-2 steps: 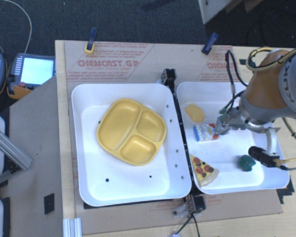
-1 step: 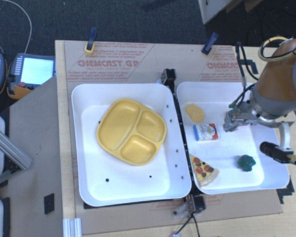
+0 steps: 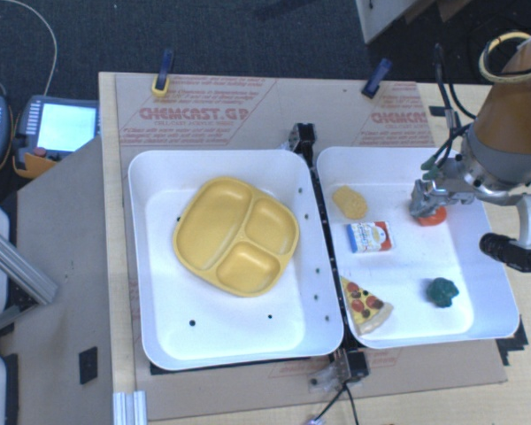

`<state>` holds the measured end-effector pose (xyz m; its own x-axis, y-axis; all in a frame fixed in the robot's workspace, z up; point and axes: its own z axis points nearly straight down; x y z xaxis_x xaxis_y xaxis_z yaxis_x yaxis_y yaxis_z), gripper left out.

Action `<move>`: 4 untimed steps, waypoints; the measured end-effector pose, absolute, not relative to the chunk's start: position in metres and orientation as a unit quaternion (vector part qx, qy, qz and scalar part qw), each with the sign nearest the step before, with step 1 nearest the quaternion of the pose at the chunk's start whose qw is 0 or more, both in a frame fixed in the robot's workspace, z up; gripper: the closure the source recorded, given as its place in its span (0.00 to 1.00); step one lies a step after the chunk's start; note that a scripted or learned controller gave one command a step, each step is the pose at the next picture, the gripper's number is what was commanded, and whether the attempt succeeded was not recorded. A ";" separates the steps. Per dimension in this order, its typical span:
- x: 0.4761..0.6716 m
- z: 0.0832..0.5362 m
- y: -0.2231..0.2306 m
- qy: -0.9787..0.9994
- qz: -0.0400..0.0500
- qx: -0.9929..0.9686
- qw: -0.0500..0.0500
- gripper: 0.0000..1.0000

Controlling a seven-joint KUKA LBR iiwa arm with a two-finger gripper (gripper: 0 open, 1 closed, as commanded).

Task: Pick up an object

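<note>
The gripper (image 3: 427, 204) sits low over an orange-red object (image 3: 432, 218) near the right bin's (image 3: 491, 326) far edge, seemingly mid-grasp. Whether it's clenched, I cannot tell. Next comes a steady lift.

The white bins (image 3: 150, 237) are looking like smooth, glossy plastic; the yellow plate (image 3: 236, 235) is showing a matt sheen, and the table (image 3: 124, 113) is perhaps cardboard.

A yellow divided plate (image 3: 237, 235) sits in the left white bin (image 3: 150, 264). The right bin (image 3: 491, 317) holds a tan lump (image 3: 350, 203), a red-spotted pizza slice (image 3: 366, 305), a dark green piece (image 3: 442, 292), a blue-and-red carton (image 3: 370, 236), and something orange-red (image 3: 431, 217), possibly a lid.
</note>
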<state>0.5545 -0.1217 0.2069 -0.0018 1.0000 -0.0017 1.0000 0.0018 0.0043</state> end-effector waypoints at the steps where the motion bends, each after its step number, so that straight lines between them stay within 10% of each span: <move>1: 0.552 0.250 -0.124 0.708 0.001 0.707 0.003 1.00; 4: 0.575 0.277 -0.010 0.708 -0.001 0.706 -0.001 1.00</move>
